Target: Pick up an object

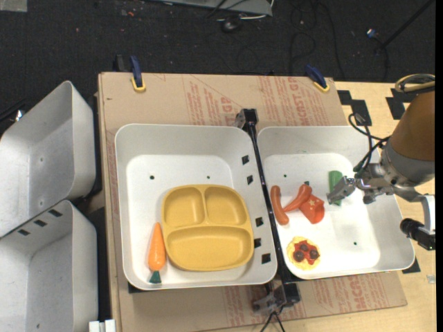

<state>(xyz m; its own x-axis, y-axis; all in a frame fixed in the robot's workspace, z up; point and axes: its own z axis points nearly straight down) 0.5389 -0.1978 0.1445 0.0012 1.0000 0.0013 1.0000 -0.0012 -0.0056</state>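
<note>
Camera view: gripper (344,189) sits low in the right bin (387,258), reaching in from the right, tips beside a green piece (336,180) near the back wall. Can't tell whether the pincer is wide or closed on anything. Other candidates lie left of it: red pepper (306,203), sausage (279,205), small pizza (304,252). Left bin (131,206) holds the yellow tray (208,227) and a carrot (156,249), so it probably serves as the drop side.

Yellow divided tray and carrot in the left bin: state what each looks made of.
Yellow divided tray: likely moulded plastic, matte, with an even colour and rounded, formed ridges. Carrot: probably toy plastic or rubber, smooth uniform orange with a slight sheen; uncertain.
</note>
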